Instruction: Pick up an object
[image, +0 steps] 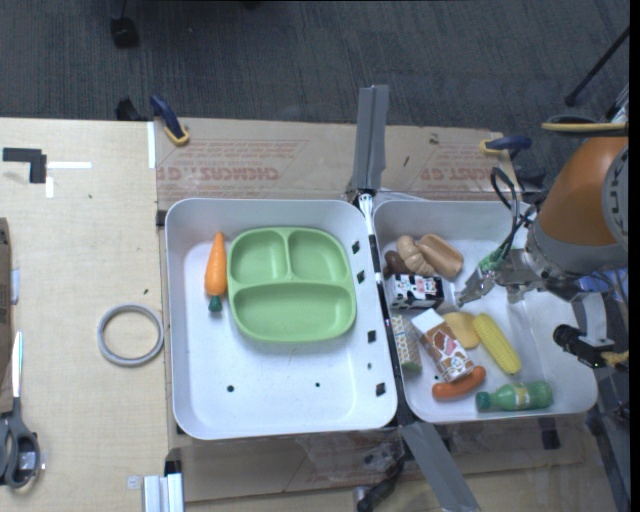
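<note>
My gripper (472, 288) reaches in from the right over the middle of the right bin (570, 400). Its tip points down and left, close to a yellow potato-like piece (462, 327) and a black-and-white milk carton (415, 290). Nothing is visibly held. Around it lie two brown bread rolls (430, 254), a yellow corn cob (496, 343), a red-and-white packet (446, 346), a red sausage (459, 386) and a green bottle (514, 397). In the left bin (270, 400) are a green divided plate (292, 283) and an orange carrot (216, 266).
A metal divider (372, 250) separates the two bins. On the bench at the left lie a grey tape ring (130, 333) and scissors (18, 440). The arm's orange band (590, 190) hangs over the right bin's far right corner.
</note>
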